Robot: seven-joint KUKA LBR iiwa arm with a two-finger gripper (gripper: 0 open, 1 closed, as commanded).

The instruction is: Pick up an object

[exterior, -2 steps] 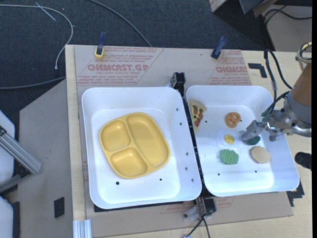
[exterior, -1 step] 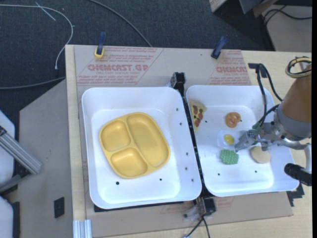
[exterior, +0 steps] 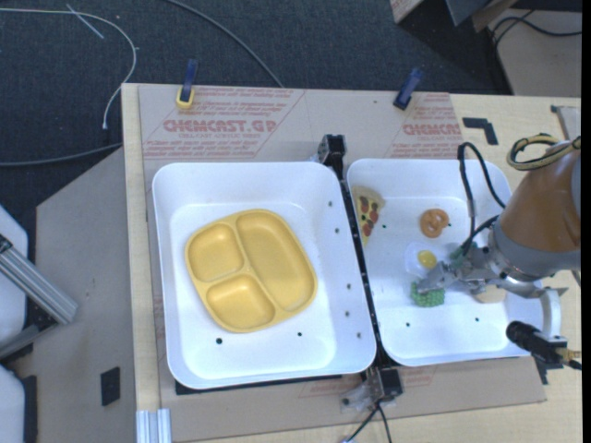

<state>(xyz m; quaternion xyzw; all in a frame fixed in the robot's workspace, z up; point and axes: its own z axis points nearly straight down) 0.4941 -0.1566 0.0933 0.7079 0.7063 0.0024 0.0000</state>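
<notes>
A table [exterior: 231,118] seen from above at a slant, covered with printed cardboard and carrying two shallow white bins side by side.

Nearest the viewer, at the front edge between the bins, a small black clamp [exterior: 388,382] with wires hangs off the table.

The left bin [exterior: 185,192] holds a yellow plate [exterior: 250,269] with three compartments, lying flat near the bin's middle.

The right bin [exterior: 406,340] holds several small things. Toward its front lies a small green toy [exterior: 428,293]. The robot's hand [exterior: 451,273] reaches in from the right and sits just above and beside this green toy, at or very close to it; whether they touch cannot be told. The hand's state, released or clenched, cannot be told either. Behind the hand, the grey arm widens into an orange band [exterior: 545,210] at the right of the view, with black cables looping over it.

Just left of the hand is a small yellow ball [exterior: 425,258]. Farther back sits a round orange toy [exterior: 434,220]. Near the bin's left wall lies a toy pizza slice [exterior: 368,212], yellow with red spots.

At the far edge of the table, two blue clips [exterior: 187,86] hold the cardboard down, one to the left and one to the right. Beyond lies dark carpet [exterior: 277,26] with a thin cable across it.
</notes>
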